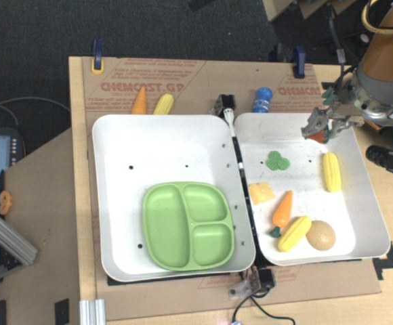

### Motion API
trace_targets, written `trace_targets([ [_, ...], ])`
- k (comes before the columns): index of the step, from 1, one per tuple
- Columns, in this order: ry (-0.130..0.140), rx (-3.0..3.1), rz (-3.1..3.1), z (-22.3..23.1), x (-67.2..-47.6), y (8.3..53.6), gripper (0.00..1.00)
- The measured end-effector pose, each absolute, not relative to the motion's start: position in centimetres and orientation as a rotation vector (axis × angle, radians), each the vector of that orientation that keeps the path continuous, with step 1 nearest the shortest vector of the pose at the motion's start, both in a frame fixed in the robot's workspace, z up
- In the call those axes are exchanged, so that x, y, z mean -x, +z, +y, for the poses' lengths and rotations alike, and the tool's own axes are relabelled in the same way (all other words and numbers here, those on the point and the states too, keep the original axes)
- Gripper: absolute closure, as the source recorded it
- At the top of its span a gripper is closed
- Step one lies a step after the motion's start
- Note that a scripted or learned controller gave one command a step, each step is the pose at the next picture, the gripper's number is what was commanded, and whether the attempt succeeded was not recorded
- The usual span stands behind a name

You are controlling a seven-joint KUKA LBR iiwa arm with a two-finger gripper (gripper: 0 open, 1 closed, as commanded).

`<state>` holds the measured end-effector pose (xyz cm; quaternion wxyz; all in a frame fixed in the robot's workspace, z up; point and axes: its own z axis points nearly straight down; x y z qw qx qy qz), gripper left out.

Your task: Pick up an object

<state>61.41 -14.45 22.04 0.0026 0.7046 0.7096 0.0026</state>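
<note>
My gripper (322, 130) hangs over the far right corner of the right bin (359, 202), under the grey wrist with its orange band. A small red object (316, 137) sits between its fingertips, lifted off the bin floor. In the right bin lie a green leafy piece (276, 160), a yellow corn cob (331, 171), a yellow cheese block (261, 193), an orange carrot (282, 208), a second yellow piece (294, 233) and a tan round item (320, 235).
The left bin (115, 154) holds a green divided plate (188, 225). Behind the bins, on the cardboard, lie an orange carrot (139, 101), a yellow piece (163, 103), a black part (225, 103) and a blue bottle (262, 99).
</note>
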Motion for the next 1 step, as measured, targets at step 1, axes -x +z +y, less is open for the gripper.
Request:
trace_targets([
  [1,-0.002,-2.220,2.236,-6.02,-55.43,19.44,1.00],
])
